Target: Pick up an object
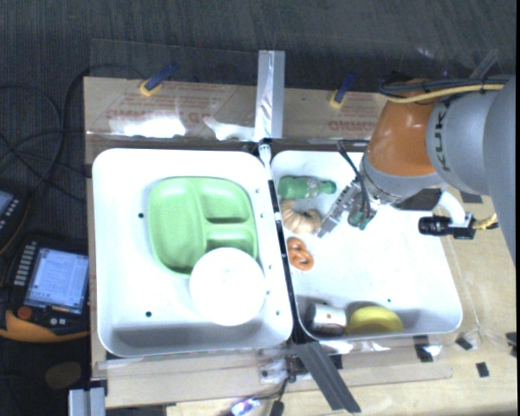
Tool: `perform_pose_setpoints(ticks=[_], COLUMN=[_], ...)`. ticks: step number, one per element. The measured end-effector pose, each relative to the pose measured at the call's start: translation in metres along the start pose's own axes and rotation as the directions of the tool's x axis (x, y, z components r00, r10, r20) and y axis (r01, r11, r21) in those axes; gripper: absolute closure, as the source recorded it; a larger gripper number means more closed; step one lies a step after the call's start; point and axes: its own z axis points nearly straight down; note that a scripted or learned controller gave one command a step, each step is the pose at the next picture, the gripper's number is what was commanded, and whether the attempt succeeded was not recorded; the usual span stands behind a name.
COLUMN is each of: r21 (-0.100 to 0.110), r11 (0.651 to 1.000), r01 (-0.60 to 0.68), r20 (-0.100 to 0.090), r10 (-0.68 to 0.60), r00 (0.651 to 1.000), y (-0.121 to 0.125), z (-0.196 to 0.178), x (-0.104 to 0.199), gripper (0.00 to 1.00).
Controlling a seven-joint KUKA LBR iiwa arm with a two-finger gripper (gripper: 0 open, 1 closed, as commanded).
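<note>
Two white bins side by side; my arm [433, 146] reaches in from the right, wrist angled down-left over the right bin [399, 267]. My pincer [340, 213] hangs low, just right of the green bottle [305, 186] and beige piece [300, 221], fingers narrowly apart, holding nothing. Orange pretzel-like ring [300, 254] nearby.

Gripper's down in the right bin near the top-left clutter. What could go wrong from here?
1. The gripper sits close to both the green bottle and the tan item, which lie near each other; a closing grasp may nudge one or catch neither.
2. Both lie near the divider wall of the right bin, so the fingers could hit it on approach.
3. The orange pretzel-shaped piece looks flat and small, likely to slip if targeted.
</note>
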Motion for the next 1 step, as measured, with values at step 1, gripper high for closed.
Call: perform_pose_setpoints(ticks=[1], r21=[0.004], r11=[0.993], r01=[0.118], r20=[-0.012], r10=[-0.118], r00=[0.993], y=[-0.0023], z=[-0.0846], x=[0.0369], gripper=[1.0])
